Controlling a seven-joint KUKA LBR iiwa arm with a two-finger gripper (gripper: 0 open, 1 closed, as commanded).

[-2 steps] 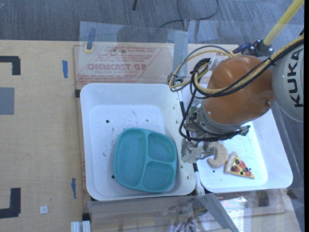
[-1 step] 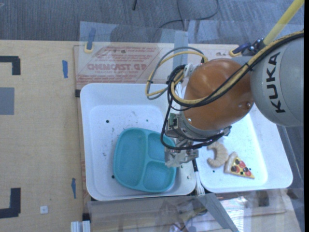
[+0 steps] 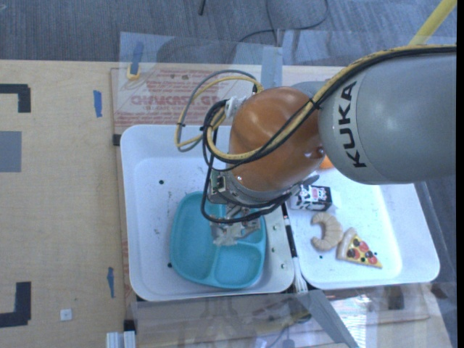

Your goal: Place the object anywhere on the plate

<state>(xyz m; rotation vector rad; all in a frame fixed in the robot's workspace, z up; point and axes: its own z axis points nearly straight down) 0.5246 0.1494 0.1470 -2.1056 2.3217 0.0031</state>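
Wooden bench top [image 3: 58, 216] carries two shallow white bins side by side, with grey floor and loose cables beyond. Nearest the camera in the right bin [image 3: 406, 267] lie a flat toy pizza slice with red toppings [image 3: 357, 250] and, touching it, a pale curved croissant-shaped toy [image 3: 326, 231]; a small black-and-white carton-like item [image 3: 313, 196] sits just behind them. These appear light, rigid and smooth; the croissant's thick middle offers the surest hold, while the thin slice would need an edge grip. In the left bin [image 3: 145, 194] sits a light-blue divided plastic plate [image 3: 192, 249]. The two-finger gripper [image 3: 232, 232] hangs over the plate's compartments; whether it is released, clenched or carrying the object cannot be told. Grey arm with orange band [image 3: 275, 143] looms above.
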